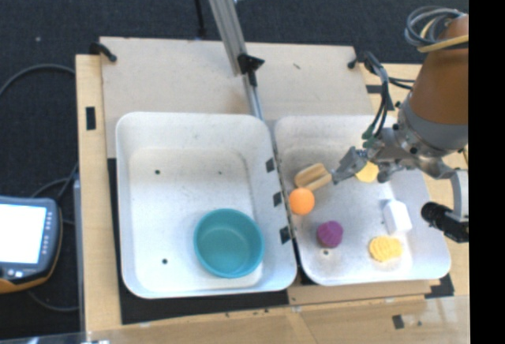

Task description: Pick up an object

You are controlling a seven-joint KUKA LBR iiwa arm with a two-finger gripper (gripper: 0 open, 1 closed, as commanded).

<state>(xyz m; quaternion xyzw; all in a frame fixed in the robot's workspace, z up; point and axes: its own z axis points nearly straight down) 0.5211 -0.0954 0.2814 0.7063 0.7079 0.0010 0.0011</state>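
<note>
In the right bin point(418, 263) lie a tan block point(312, 175), an orange ball point(301, 201), a purple lump point(330, 234), a yellow ridged piece point(386, 248) and a white block point(396, 217). My gripper point(361, 175) hangs over the bin's upper middle, reaching in from the right. Its fingers point(344, 169) are spread open. A small yellow object point(367, 172) shows in the gap between them, and I cannot tell whether they touch it. The tan block sits just left of the left finger.
The left bin point(158, 145) holds a teal bowl point(229, 242) near its front right corner. A slanted metal pole point(225, 11) rises behind the bins. A teach pendant point(24, 240) lies off the bench at the left.
</note>
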